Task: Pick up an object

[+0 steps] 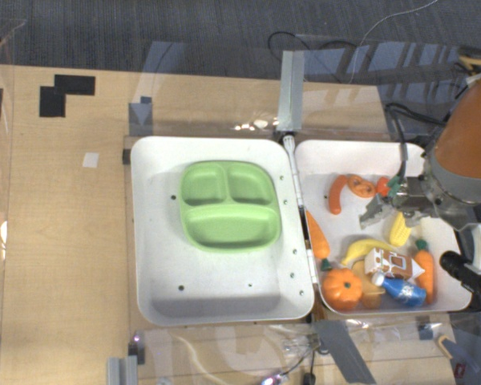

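My gripper [383, 208] hangs over the middle of the right bin [313, 155], reaching in from the right below the orange band of the arm [469, 135]. It sits between a curved orange-red toy [345, 192] to its left and a yellow corn cob [399, 230] just below it. Nearer the front lie a yellow banana [359, 250], an orange pumpkin [342, 288], a small milk carton [389, 265], a blue toy [406, 293] and a carrot [424, 268]. I see nothing hanging from the gripper.
The left bin [156, 287] holds a green divided plate [228, 205]. Another carrot [317, 237] lies against the wall between the bins. Black cables [401, 123] run behind the right bin. Metal brackets [290, 95] stand at the bins' edges.
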